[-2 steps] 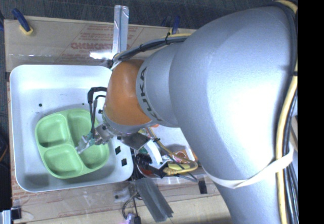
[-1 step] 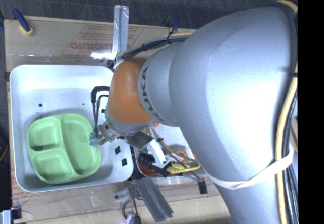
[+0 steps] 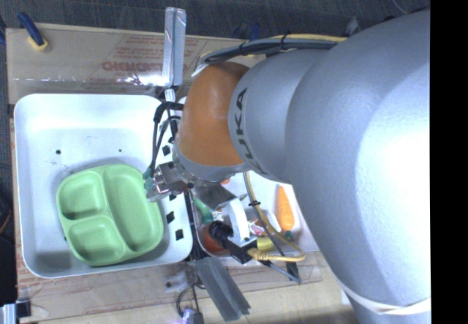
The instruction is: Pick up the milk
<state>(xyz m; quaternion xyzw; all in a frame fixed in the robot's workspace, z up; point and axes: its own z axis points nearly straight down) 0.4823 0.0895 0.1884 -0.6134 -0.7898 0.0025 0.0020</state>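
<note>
We see the end effector (image 3: 165, 182) low over the seam between the two bins, at about 7 o'clock from the orange band (image 3: 208, 114). Its tip sits just beside the 3 o'clock edge of the green tray (image 3: 110, 214). The wrist hides its working end, so we cannot tell whether it is released or clenched, and we see nothing held in it.

We judge the milk to be the small white carton (image 3: 238, 219) in the right bin (image 3: 268, 200), at about 4 o'clock from the end effector and near it. It lies among clutter, so we are not sure of that reading. A red thing (image 3: 212, 239) is at its 7 o'clock, a carrot (image 3: 285, 210) at its 3 o'clock, and a yellow piece (image 3: 276, 251) at its 5 o'clock.

As we read it, the task is not yet done. The carton rests in the bin and the grasp and lift are left. The end effector looks to be off to the carton's 10 o'clock side, not over it.

Room is tight. The shared bin wall runs right under the end effector, and the neighbours crowd the carton on its 3, 5 and 7 o'clock sides. The left bin (image 3: 80, 129) has bare floor toward 12 o'clock of the tray. The arm (image 3: 351, 132) covers most of the right bin, and the tabletop (image 3: 88, 59) shows beyond the bins at 12 o'clock.
</note>
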